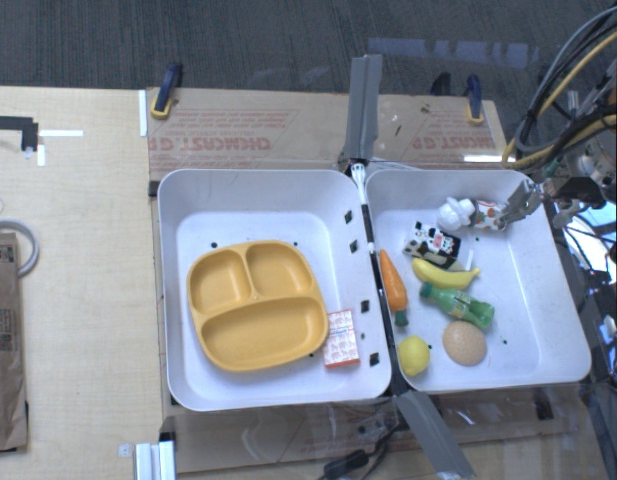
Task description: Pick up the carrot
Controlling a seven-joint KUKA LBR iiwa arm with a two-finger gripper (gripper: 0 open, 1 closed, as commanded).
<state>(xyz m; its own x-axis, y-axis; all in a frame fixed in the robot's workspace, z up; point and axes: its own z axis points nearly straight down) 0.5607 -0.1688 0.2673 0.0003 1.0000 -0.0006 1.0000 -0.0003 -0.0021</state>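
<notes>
Carrot [392, 279] is lying untouched along the left wall of the right bin [548, 298], beside the banana [444, 273] and lemon [414, 355]. Gripper [516, 204] is hovering at the bin's far right corner; whether the jaws are spread, I cannot tell. Reaching, grasping and lifting all remain.

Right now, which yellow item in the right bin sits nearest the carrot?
The banana, just right of the carrot; the lemon sits below the carrot's green tip.
</notes>
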